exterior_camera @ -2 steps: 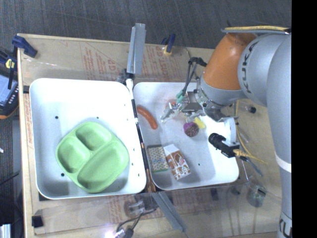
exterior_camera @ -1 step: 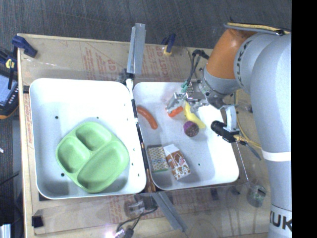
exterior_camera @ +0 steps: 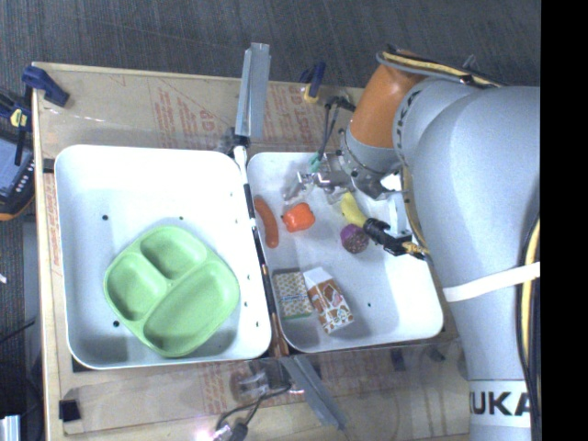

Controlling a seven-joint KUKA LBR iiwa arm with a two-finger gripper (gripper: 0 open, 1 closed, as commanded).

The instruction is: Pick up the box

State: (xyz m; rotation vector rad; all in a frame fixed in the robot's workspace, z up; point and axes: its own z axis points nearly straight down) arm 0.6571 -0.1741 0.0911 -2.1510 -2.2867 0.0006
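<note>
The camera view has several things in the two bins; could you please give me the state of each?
Green three-compartment plastic plate: flat in left bin.
Patterned carton box: lying in right bin, ungripped.
Small flat patterned packet: lying beside the box.
Orange sausage: lying flat.
Gripper: above the right bin's far end.

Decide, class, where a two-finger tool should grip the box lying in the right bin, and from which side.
Grip the box across its two long edges, coming straight down from above. It lies flat, so only those sides offer opposing faces; a packet crowds its left edge.
</note>
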